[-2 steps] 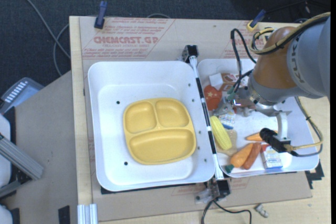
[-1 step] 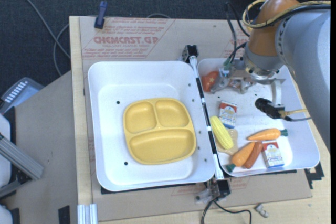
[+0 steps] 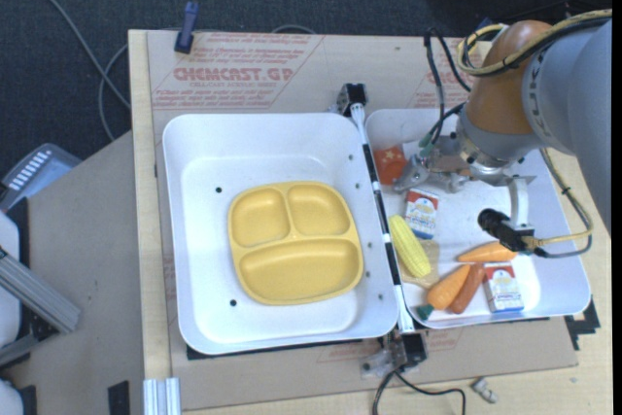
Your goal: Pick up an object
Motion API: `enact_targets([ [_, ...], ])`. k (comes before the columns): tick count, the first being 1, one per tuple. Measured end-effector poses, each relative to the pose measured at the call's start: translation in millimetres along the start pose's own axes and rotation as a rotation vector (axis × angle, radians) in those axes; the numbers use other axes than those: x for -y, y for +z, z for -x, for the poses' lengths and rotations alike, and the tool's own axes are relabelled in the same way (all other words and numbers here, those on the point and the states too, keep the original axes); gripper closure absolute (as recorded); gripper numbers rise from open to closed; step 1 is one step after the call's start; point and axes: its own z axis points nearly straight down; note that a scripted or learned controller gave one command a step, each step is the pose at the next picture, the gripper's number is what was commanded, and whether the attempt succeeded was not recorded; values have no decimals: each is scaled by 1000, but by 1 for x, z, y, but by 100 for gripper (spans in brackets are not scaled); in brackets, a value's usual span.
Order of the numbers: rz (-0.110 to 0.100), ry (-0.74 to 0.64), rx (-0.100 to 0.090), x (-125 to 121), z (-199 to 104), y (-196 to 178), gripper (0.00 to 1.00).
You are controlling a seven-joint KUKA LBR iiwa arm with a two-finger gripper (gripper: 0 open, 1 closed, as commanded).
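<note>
Although your gripper (image 3: 457, 160) hangs low over the right bin (image 3: 564, 292), you cannot tell its state. Toy food clusters at its six o'clock: corn cob (image 3: 409, 246), carrots (image 3: 457, 285), small cartons (image 3: 421, 212). At nine o'clock, the left bin (image 3: 194, 209) holds a yellow divided plate (image 3: 293, 240).

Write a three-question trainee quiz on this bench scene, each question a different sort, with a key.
1. True or false: the yellow divided plate lies in the left bin.
2. Which item lies against the right bin's left wall? A corn cob; B blue clip; C grey cable.
3. Fill in: the orange items near the bin's front are toy ____.

Key: 1 true; 2 A; 3 carrots.
</note>
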Motion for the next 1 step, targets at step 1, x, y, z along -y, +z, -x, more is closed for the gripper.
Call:
enact_targets([
  [1,0,0,0,61,-5,0,0],
])
